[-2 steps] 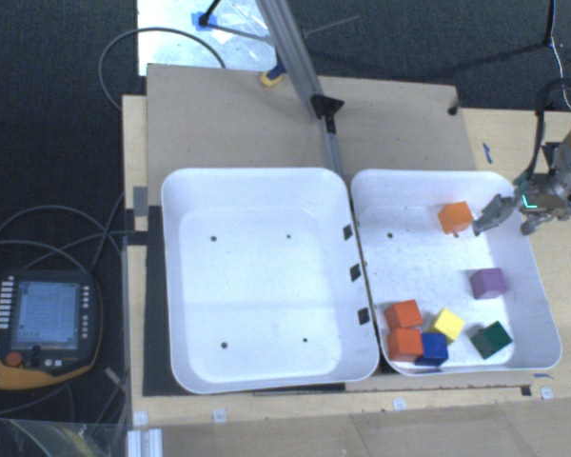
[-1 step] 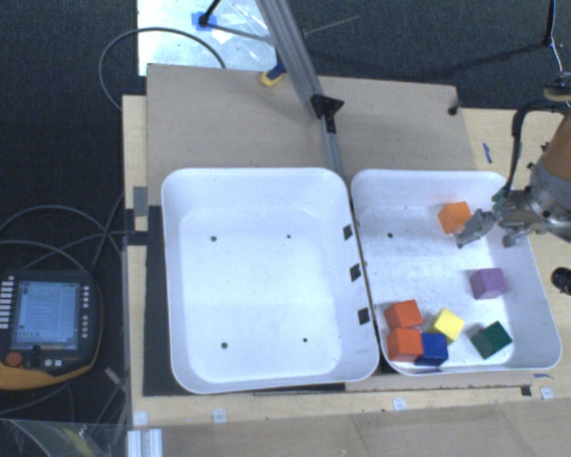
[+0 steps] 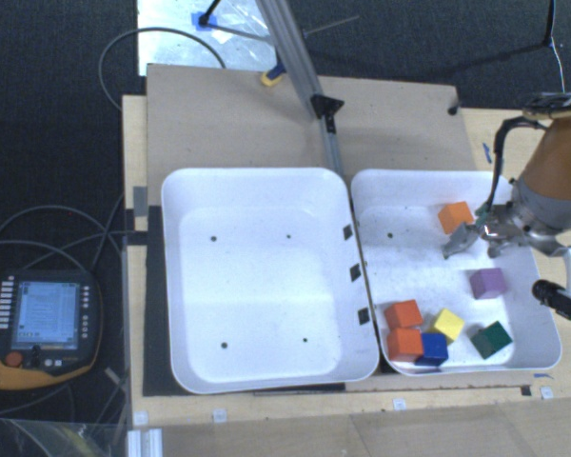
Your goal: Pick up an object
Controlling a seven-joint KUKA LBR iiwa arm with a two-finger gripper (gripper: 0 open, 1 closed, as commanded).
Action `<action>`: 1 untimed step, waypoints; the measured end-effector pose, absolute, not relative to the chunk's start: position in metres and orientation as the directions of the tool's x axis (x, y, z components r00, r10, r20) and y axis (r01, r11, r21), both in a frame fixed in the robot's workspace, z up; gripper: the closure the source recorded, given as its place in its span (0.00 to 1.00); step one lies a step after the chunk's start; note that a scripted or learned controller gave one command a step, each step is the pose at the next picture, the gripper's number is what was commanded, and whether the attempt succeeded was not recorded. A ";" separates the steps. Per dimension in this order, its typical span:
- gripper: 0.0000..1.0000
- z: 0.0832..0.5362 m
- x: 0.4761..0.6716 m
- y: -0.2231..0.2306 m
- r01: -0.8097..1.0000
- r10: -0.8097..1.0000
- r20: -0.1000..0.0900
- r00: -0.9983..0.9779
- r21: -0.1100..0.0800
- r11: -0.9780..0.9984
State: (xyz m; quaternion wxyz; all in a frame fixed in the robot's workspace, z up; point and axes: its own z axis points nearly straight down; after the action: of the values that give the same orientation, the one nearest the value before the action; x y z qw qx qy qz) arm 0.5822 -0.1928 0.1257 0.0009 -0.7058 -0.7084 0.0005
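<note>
From my remote station I see 7 small blocks lying in the right bin point(image 3: 552, 355), none of them lifted. The orange block point(image 3: 455, 217) near the bin's far side is closest to the gripper point(image 3: 471, 239); it sits turned a little, one corner toward the bin's far wall, and shows no clear long axis. The gripper's grey tips hang just beside this block's near edge, and I cannot tell whether they touch it.

A purple block point(image 3: 487, 282) lies apart toward the bin's right side, roughly square to the walls. Along the near wall, 2 more orange blocks point(image 3: 404, 327) sit one against the other, with a blue block point(image 3: 434, 347) touching them and a yellow block point(image 3: 448, 324) turned on its corner just beside. A dark green block point(image 3: 492, 339) lies tilted near the near right corner.

The left bin point(image 3: 186, 198) sits side by side with the right one, 3 black clips point(image 3: 355, 272) along their shared edge. A metal pole point(image 3: 295, 50) slants across the far bench, and a teach pendant point(image 3: 40, 327) rests on the floor at left.

The arm point(image 3: 560, 174) reaches in from the right, orange band above the wrist, bent down over the right bin. I cannot tell how the fingers stand, and nothing shows between them.
</note>
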 end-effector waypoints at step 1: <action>0.00 0.089 0.582 -0.193 1.000 1.000 0.000 -0.003 -0.001 0.003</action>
State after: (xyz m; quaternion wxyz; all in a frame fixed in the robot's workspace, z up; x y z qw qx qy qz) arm 0.5824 -0.1926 0.0889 0.0006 -0.7060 -0.7082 0.0004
